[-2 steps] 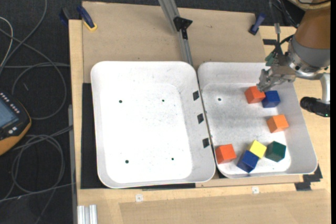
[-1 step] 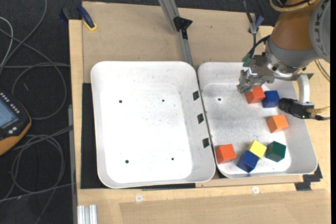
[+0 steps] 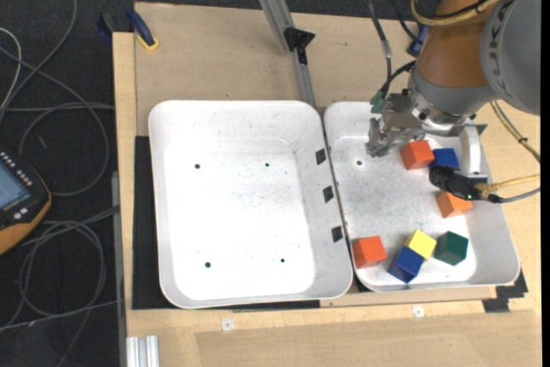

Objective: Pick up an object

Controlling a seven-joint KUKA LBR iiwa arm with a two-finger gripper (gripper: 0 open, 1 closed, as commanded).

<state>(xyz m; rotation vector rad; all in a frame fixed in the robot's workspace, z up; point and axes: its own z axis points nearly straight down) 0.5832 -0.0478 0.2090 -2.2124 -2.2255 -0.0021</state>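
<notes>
The right bin point(image 3: 378, 193) holds several small blocks. An orange block point(image 3: 418, 154) and a blue block point(image 3: 445, 157) lie near its far side. Another orange block point(image 3: 454, 204) rests by the right wall. Along the near edge sit a third orange block point(image 3: 370, 250), a yellow block point(image 3: 421, 242), a second blue block point(image 3: 404, 265) and a green block point(image 3: 451, 247). My gripper point(image 3: 378, 145) hangs over the bin's far left part, just left of the first orange block, with no block seen in it.
The left bin point(image 3: 172, 185) lies beside the right one, with black clips along the shared wall. A slanted metal rail point(image 3: 275, 4) crosses the bench at the back. Cables trail from the arm over the right bin's right side.
</notes>
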